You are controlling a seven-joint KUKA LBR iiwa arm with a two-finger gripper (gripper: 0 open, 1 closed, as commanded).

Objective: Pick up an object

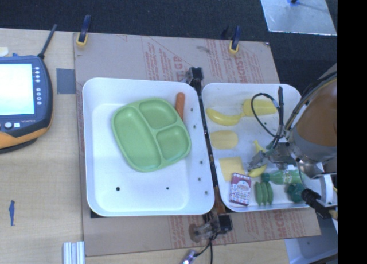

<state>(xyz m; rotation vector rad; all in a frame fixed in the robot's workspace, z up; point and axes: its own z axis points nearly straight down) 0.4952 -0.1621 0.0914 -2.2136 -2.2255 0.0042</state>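
Now the gripper (259, 161) hovers low in the right bin (229, 90), fingers spread and holding nothing. A small yellow piece (256, 170) lies just below them, its long axis slanting toward the green bottle (285, 177) on the right.

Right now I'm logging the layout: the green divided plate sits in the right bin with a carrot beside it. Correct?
Not quite. The camera view shows the green divided plate in the left bin, not the right one. The rest holds: the carrot lies beside the plate, at its upper right edge.
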